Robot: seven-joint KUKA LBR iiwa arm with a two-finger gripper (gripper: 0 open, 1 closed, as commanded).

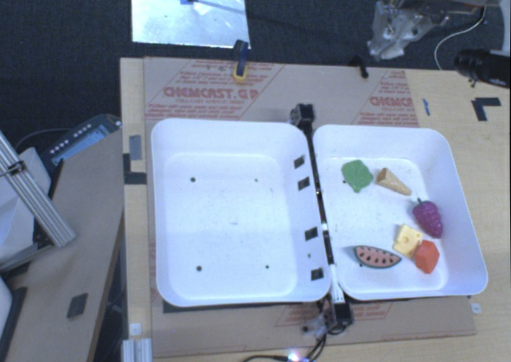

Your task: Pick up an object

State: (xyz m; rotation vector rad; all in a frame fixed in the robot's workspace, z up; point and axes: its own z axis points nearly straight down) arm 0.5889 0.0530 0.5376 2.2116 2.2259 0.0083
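My end effector hangs at the 1 o'clock corner of the view, above the far edge of the table and well clear of both bins; I cannot tell whether it is released or clenched.

Right bin: all the pickable objects lie here, crowded toward its 3 to 5 o'clock side.
- Green toy piece, near the dividing edge at 10 o'clock of the bin, open floor around it.
- Tan wedge, just beside the green piece, apart from it.
- Purple grapes, close to the right wall.
- Yellow cheese block and red block, touching or nearly so; I cannot tell which. Little room between them.
- Watermelon slice, at 6 o'clock, near the front wall, free on its left.

Left bin: white floor with four small dark dots.

Obstructions: black clips run along the joined rims between the bins. A yellow-and-blue clamp stands on the cardboard sheet at 12 o'clock. A reflective plate lies beyond the table.
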